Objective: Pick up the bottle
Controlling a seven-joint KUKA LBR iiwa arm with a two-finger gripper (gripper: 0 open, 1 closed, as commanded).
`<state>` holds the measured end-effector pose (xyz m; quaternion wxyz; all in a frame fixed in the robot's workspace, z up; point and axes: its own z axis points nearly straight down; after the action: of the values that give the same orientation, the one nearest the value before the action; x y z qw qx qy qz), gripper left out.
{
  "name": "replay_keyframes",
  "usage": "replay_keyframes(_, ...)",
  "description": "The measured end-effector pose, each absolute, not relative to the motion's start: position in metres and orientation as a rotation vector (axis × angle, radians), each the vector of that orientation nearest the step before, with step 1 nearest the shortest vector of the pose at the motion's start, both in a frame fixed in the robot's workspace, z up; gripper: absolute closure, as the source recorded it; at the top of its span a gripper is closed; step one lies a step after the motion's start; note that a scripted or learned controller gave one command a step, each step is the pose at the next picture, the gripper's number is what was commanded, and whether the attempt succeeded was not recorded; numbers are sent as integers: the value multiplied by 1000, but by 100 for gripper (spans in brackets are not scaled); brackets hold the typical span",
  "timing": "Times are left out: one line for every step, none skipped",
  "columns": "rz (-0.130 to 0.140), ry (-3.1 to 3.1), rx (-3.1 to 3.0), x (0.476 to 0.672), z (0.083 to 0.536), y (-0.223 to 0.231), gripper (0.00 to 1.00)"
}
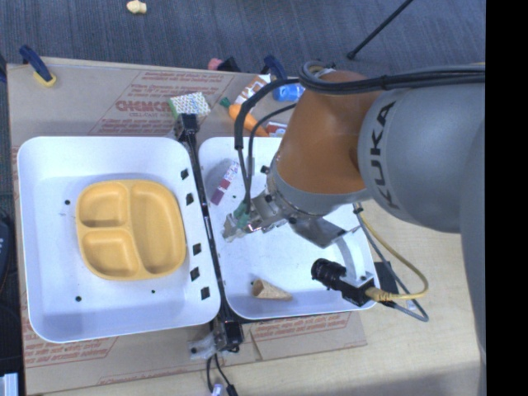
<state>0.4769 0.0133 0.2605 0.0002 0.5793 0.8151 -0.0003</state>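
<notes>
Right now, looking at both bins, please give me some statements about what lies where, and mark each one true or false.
1. A yellow plate with three sections lies in the left bin. True.
2. The plate is in the right bin. False: it is in the left one.
3. A tan wedge lies near the right bin's front edge. True.
4. The arm reaches over the left bin. False: it is over the right bin.

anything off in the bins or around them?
One stray: a small yellow piece lies on the carpet beyond the bench, outside both bins. Inside, the yellow divided plate sits flat in the left bin, and a tan wedge lies loose in the right bin.
</notes>
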Motion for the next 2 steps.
replay_keyframes(-4, 2785, 1465, 475, 191, 27, 100)
replay_keyframes(-1, 2918, 1163, 477, 283, 17, 100)
